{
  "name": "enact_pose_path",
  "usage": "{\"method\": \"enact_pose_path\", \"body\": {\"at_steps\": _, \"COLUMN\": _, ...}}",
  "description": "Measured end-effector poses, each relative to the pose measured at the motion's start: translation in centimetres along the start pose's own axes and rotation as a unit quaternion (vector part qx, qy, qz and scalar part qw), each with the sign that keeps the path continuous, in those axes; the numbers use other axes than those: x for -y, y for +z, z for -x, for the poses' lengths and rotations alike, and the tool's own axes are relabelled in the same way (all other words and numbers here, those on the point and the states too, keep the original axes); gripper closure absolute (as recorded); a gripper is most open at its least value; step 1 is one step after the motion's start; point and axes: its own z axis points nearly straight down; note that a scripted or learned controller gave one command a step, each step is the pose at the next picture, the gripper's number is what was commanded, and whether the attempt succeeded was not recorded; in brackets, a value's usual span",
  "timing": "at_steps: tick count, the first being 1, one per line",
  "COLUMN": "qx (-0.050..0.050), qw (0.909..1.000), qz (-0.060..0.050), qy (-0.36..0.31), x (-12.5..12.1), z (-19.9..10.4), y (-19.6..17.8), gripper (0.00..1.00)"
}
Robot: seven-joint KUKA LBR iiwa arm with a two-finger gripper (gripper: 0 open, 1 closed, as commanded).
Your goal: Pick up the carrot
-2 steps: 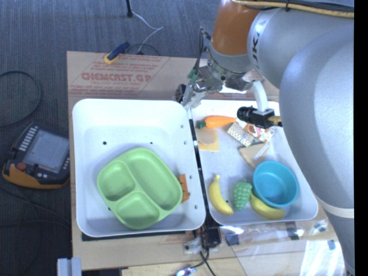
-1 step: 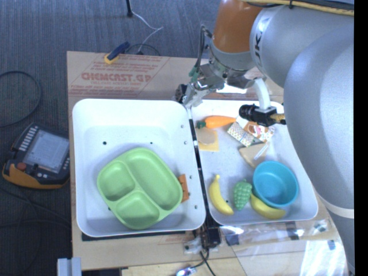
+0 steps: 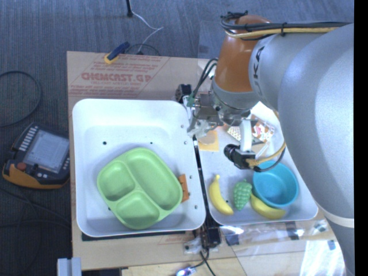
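Note:
The carrot (image 3: 183, 187) is a small orange piece in the left bin (image 3: 86, 125), tucked against the right edge of the green divided plate (image 3: 139, 187), which hides part of it. My gripper (image 3: 197, 126) hangs over the wall between the two bins, toward their far side. It is well behind the carrot and apart from it. The grey arm with its orange band (image 3: 237, 56) comes in from the right and covers the far part of the right bin (image 3: 305, 209).
In the right bin lie a yellow banana (image 3: 219, 196), a green bumpy fruit (image 3: 242, 194), a blue bowl (image 3: 276, 186) with a second banana (image 3: 265, 210) under it, a tan block (image 3: 209, 140) and printed packets (image 3: 261, 131). A handheld pendant (image 3: 40, 157) sits left of the bench.

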Motion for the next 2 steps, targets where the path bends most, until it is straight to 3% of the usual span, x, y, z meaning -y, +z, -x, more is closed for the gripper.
{"method": "enact_pose_path", "body": {"at_steps": 1, "qx": 0.001, "qw": 1.0, "qz": 0.0, "qy": -0.001, "x": 0.0, "z": 0.0, "y": -1.0, "gripper": 1.0}}
{"method": "enact_pose_path", "body": {"at_steps": 2, "qx": 0.001, "qw": 0.9958, "qz": 0.002, "qy": -0.092, "x": 5.3, "z": 8.0, "y": -1.4, "gripper": 1.0}}
